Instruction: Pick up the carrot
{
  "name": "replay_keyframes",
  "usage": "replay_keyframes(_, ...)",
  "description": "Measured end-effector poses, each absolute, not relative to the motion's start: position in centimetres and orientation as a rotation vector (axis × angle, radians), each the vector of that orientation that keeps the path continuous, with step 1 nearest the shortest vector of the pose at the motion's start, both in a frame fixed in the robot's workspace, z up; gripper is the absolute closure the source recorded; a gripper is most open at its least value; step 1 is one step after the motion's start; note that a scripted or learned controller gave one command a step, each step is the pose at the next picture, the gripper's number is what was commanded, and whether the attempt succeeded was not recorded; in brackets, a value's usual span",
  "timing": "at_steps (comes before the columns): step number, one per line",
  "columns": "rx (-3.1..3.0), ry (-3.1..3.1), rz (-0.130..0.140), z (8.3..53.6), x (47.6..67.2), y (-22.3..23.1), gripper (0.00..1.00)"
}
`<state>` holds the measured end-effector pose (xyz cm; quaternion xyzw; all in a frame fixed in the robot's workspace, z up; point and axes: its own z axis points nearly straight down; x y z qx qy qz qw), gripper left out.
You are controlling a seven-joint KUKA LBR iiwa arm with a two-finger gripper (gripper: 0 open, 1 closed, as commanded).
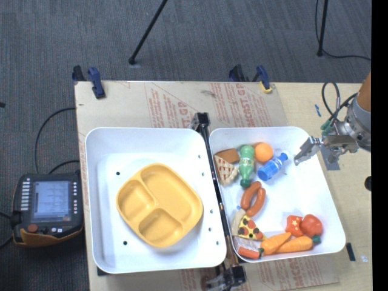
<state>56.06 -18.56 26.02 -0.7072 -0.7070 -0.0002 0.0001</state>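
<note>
Approach step: your gripper (316, 150) hangs open over the right bin's (321, 187) far edge, carrying nothing. Next, go down-left to the carrot (295, 245).

The arm is seen reaching in from the right edge, with its orange band cut off at the frame. The gripper (319, 151) is held at the right side, pointed leftward, its two fingers (305, 152) spread apart with nothing between them.
</note>
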Motion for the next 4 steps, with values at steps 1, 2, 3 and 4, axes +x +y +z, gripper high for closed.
replay_keyframes(1,-2.598,-1.76,0.003,12.0,61.3,-18.5,0.0)
replay_keyframes(2,-2.813,-1.395,0.002,9.2,64.4,-16.8,0.0)
replay_keyframes(3,-2.808,-1.401,0.005,10.2,64.4,-16.7,1.0)
replay_keyframes(4,-2.711,-1.588,-0.002,23.8,62.8,-19.9,1.0)
